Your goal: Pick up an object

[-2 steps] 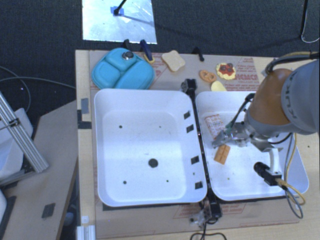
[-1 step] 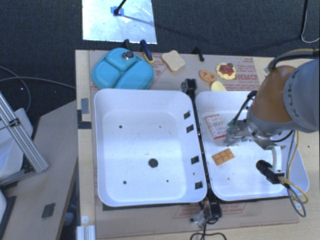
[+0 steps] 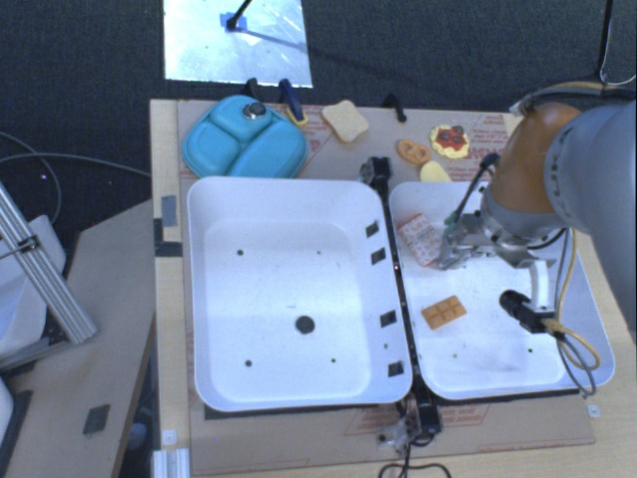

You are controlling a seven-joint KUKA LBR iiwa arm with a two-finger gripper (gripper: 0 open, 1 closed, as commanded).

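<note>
Left bin (image 3: 289, 297) carries a small dark disc (image 3: 305, 324). Over in the right bin (image 3: 498, 357), the gripper (image 3: 453, 252) hangs low right beside a pale wrapped packet (image 3: 418, 235); can't tell how the jaws stand. An orange waffle piece (image 3: 444, 313) lies just below, apart from both.

You've got nothing readable here. There's red print on the cardboard sheet (image 3: 328, 132) under the bins, along its top edge and again at the bottom, but it's too small and blurred for you to make out a single word. The small packet (image 3: 417, 235) in the right bin (image 3: 518, 366) carries reddish markings too, and those won't resolve into letters either. No numbers or brand names can be read.
</note>
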